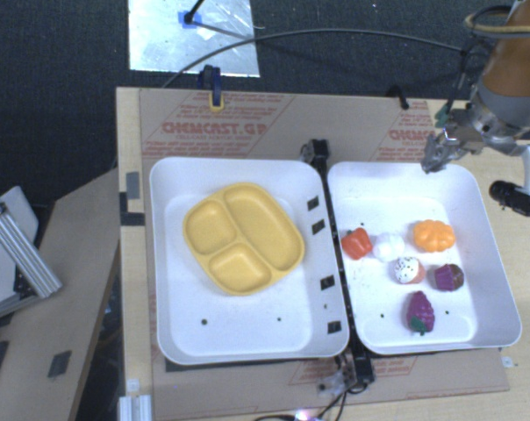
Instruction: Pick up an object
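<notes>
Roughly, from where I stood:
Left bin: it held a yellow divided plate, lying flat and turned at a slant, its three compartments bare.
Right bin: it held six small toy foods, all gathered in the middle and nearer half.
Orange pumpkin: it sat farthest to the right of the upper row, apart from the others.
Red pepper: it lay near the divider, just beside the white ball, the two looking as if they touched.
Speckled egg: it rested just below the white ball, near the purple-brown piece.
Magenta fruit: it lay nearest the front wall, with a green tip at its lower end.
Gripper: it hung over the far rim of the right bin, well apart from every toy, with nothing between its fingers; whether they were spread or closed I could not tell.
Arm: it came in from the right, orange band above the wrist.
Bench: printed brown board lay under both bins, with a blue clamp at its far edge.
</notes>
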